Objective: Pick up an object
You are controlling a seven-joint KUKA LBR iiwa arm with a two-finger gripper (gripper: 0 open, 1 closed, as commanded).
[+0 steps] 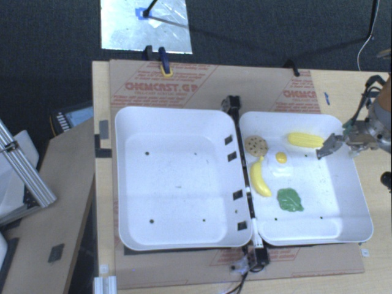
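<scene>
Gripper (327,147) hovered over right bin (352,195) near corn (305,140); finger state unclear, can't tell. Banana (260,179), green leaf (290,199) untouched.

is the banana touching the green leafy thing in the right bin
Apart. The camera view shows a strip of white bin floor between the banana and the green leafy piece, which lies to its lower right.

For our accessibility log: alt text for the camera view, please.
The gripper hovers over the right bin, beside a corn cob. That bin also holds a banana, cookie, green leaf and small yellow piece.
</scene>
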